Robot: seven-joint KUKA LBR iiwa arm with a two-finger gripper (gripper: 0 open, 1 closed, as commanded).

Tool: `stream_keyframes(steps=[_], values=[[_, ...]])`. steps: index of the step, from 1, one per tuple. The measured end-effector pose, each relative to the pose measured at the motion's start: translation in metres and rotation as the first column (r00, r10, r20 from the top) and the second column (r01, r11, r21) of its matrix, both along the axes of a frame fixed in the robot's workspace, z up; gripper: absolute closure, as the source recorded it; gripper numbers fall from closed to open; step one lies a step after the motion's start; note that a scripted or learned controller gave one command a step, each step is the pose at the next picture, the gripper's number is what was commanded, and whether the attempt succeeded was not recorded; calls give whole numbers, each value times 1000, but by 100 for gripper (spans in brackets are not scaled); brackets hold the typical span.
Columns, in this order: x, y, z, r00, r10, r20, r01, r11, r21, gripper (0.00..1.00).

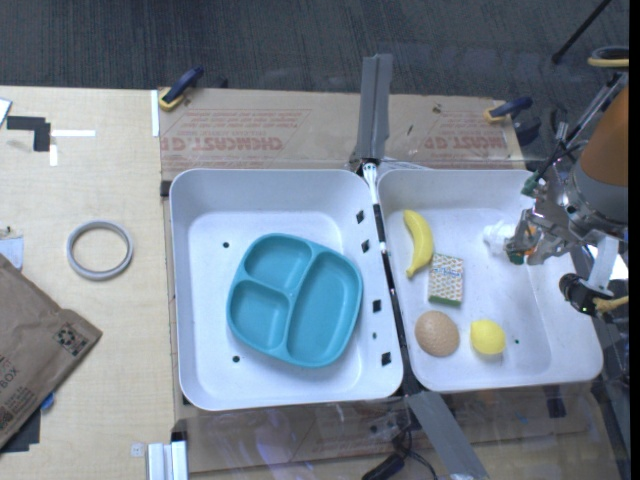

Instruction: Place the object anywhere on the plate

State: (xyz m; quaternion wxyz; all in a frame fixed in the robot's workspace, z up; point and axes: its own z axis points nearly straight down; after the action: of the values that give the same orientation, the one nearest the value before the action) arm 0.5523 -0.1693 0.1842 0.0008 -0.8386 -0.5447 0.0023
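Note:
A teal divided plate point(295, 300) with three compartments lies in the left bin point(200, 268). The right bin point(560, 358) holds a banana point(418, 241), a green and yellow sponge point(446, 279), a tan egg-shaped object point(437, 334) and a lemon point(487, 337). My gripper point(527, 245) hangs over the right bin's far right side, beside a small white object point(497, 234). That white thing sits just left of the fingertips; whether it is touched I cannot make out.
A grey upright post point(375, 108) stands behind the seam between the bins. A roll of tape point(100, 249) and a brown package point(35, 353) lie on the bench to the left. Cardboard point(300, 133) lines the back.

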Motion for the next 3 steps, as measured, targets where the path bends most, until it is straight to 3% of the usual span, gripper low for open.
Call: stream_keyframes(steps=[1, 2, 3], values=[[6, 59, 79, 977, 212, 2, -212, 977, 0, 100], [-76, 124, 8, 937, 350, 0, -350, 937, 3, 100], [51, 201, 6, 925, 380, 1, -380, 925, 1, 100]])
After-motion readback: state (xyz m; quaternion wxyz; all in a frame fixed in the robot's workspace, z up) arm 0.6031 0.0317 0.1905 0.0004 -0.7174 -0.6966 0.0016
